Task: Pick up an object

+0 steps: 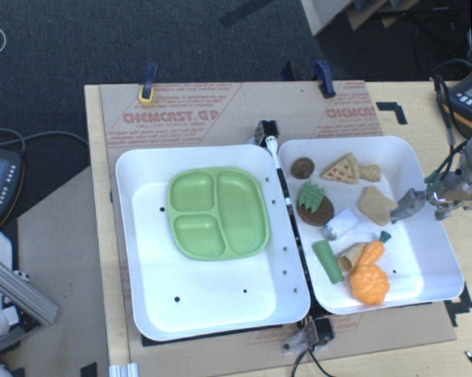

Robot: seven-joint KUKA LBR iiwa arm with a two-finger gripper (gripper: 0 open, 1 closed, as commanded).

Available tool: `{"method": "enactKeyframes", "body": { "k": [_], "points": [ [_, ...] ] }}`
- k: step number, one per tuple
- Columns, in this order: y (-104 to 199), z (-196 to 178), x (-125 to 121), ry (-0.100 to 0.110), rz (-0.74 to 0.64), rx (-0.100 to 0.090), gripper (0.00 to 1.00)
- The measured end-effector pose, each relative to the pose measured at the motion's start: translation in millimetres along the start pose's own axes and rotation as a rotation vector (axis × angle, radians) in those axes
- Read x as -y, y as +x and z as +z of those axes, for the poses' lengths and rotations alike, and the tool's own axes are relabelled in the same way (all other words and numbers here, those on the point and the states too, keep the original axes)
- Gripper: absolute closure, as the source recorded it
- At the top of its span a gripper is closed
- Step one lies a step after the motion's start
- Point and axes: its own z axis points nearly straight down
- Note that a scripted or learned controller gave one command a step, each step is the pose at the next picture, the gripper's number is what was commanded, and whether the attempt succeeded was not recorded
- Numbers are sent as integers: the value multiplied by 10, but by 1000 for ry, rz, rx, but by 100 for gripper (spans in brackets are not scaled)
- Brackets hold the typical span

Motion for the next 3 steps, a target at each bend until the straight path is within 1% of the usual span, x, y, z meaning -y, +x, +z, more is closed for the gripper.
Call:
{"method": "enactKeyframes", "body": {
  "k": [1,2,3],
  "points": [
    [-46,442,17,6,1,-3,0],
    [23,1032,-42,7,0,-4,0],
    [33,1229,-37,5,0,-2,0]
  ]
}}
